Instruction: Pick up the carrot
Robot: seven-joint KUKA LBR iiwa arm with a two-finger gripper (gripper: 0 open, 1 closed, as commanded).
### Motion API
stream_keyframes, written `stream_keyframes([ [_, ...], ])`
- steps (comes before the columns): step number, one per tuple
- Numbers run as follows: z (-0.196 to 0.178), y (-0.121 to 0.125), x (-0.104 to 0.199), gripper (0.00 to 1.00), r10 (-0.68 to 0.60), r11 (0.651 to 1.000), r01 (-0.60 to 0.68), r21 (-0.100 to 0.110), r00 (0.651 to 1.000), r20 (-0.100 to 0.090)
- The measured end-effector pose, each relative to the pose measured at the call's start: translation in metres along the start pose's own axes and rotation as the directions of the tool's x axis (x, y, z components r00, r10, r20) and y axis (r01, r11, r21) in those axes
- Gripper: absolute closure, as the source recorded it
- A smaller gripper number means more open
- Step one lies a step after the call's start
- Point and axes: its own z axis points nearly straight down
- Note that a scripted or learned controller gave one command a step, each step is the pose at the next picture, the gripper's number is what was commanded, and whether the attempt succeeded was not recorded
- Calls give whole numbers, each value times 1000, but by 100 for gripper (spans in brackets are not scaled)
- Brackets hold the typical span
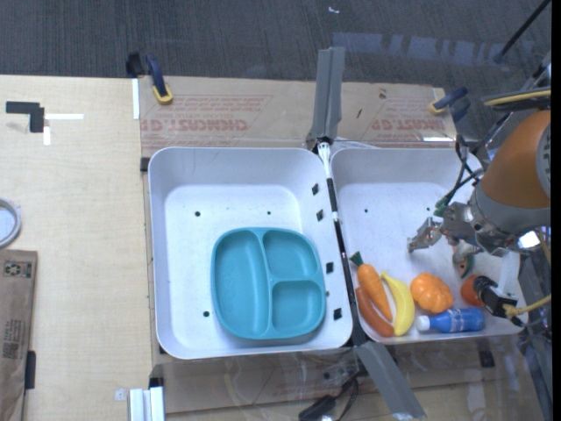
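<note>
The carrot [375, 291], orange with a green top, lies in the right bin [386, 191] near its front left corner, pointing toward the front. It rests against a banana [400, 303] on its right. My gripper [436, 251] hangs over the middle right of that bin, behind and to the right of the carrot and apart from it. Its fingers stand open with nothing between them.
An orange fruit [429, 292], a blue bottle [453, 321] and a red item [478, 289] crowd the right bin's front. A reddish long piece [372, 320] lies under the carrot. The left bin [175, 235] holds a teal divided plate [267, 283].
</note>
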Motion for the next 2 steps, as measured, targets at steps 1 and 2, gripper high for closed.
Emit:
stream_keyframes([
  [1,2,-62,1,0,-189,982,189,-2,982,15],
  [2,-7,-61,1,100,-185,983,185,-4,983,16],
])
